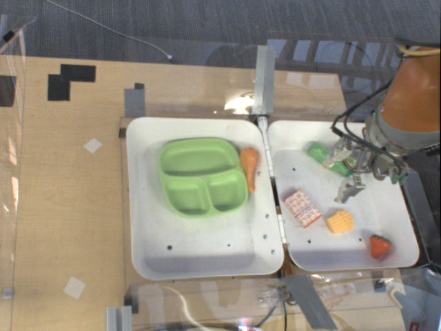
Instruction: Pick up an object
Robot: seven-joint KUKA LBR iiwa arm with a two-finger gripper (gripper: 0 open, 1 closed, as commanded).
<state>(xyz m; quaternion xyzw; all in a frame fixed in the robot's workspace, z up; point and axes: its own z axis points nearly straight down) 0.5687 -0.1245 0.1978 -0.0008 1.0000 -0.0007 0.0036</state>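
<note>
Poised over the right bin, the gripper hangs above bare white floor; whether its fingers are spread or pressed together cannot be told. A green object lies just beside it on the left. Lower in that bin sit a pink patterned packet, a yellow corn piece and a red strawberry. The left bin holds a green divided tray with an orange carrot against its right edge. Both bins rest on a pale wooden bench marked with black tape; grey carpet lies beyond.
</note>
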